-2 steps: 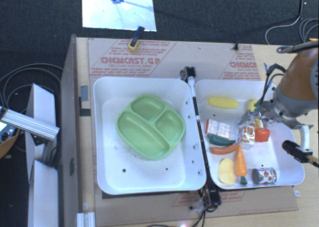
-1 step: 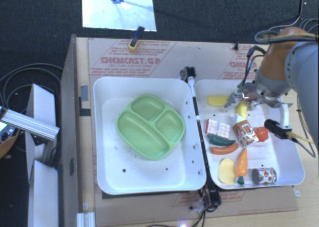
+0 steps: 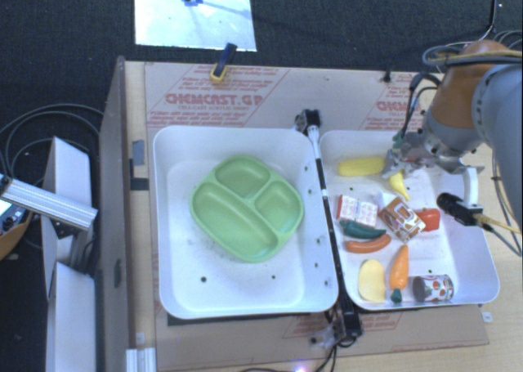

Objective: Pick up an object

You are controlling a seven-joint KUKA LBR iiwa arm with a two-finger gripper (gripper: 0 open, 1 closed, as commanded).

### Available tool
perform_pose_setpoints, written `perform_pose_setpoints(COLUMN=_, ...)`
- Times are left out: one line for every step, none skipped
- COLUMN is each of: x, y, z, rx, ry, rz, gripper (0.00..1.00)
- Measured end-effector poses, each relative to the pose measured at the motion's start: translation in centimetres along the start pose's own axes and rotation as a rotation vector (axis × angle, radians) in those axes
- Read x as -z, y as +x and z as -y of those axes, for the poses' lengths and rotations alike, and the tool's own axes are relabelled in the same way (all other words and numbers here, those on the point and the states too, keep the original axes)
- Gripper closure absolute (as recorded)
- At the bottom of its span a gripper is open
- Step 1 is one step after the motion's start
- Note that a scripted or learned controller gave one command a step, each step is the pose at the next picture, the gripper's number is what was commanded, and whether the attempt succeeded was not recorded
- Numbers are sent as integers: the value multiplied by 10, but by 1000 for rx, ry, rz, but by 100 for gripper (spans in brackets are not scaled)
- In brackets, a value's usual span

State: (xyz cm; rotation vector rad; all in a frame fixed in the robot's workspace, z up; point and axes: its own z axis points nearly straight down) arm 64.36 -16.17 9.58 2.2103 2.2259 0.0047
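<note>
The pincer [image 3: 400,168] hangs low in the right bin [image 3: 482,268], whether clenched or released I cannot tell, with a small yellow piece [image 3: 398,184] right beneath it, a banana [image 3: 360,167] just left, and a carrot [image 3: 399,267] well below.

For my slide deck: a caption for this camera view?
KUKA arm's gripper poised over toy food in the right bin; green divided plate in the left bin.

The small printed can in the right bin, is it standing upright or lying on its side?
Lying on its side. The small printed can shows its long wall from above, resting on the floor of the right white bin near the front rim.
</note>
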Motion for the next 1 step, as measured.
perform_pose_setpoints(x=95, y=94, z=-4, rx=5, ry=-3, rz=-3, gripper=100)
